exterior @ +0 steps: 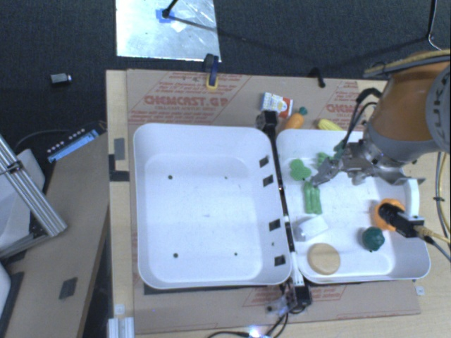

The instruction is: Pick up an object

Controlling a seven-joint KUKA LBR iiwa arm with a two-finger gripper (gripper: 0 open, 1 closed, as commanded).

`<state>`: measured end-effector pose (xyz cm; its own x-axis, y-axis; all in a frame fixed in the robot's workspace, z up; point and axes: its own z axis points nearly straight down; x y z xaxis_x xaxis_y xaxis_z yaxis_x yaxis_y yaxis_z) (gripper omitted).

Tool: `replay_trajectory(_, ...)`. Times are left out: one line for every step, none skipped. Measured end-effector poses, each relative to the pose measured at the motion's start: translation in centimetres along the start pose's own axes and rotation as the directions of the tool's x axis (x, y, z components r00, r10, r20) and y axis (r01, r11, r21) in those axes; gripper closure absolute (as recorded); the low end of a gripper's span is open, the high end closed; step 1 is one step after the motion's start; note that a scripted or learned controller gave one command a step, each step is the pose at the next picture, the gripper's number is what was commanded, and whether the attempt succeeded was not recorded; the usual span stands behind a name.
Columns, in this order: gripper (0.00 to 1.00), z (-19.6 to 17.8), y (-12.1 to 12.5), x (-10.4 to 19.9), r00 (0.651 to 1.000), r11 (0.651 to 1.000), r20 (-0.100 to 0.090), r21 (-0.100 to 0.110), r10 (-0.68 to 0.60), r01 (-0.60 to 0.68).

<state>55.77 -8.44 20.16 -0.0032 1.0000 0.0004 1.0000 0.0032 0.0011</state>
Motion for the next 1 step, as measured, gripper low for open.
replay_trajectory(1.0, -1.1, 0.1, 0.03, 1.0, 1.0, 0.0, -0.003, -0.002, 0.002)
